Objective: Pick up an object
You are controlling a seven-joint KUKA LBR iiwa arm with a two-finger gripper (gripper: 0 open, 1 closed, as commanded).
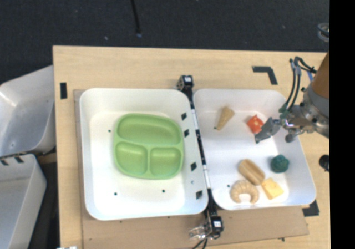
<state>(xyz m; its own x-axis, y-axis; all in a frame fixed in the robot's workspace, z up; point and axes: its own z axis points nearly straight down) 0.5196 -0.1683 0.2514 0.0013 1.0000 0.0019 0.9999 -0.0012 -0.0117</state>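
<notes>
My gripper (277, 133) hangs over the right side of the right bin (222, 201), its two fingers spread apart and open with nothing between them. A small red item (254, 124) lies just left of the left finger (264, 132); I cannot tell whether they touch. Below the gripper sits a dark green lump (279, 163). A tan cone-shaped piece (224, 117) lies further left. Near the bin's front are a bread roll (252, 171), a croissant (244, 191) and a yellow block (272, 188).
The left bin (94, 187) holds a light green divided plate (148, 145). A ridge with black clips (195, 142) separates the bins. The grey arm (316, 98) with its cables enters from the right. White containers (25, 115) stand off the bench's left edge.
</notes>
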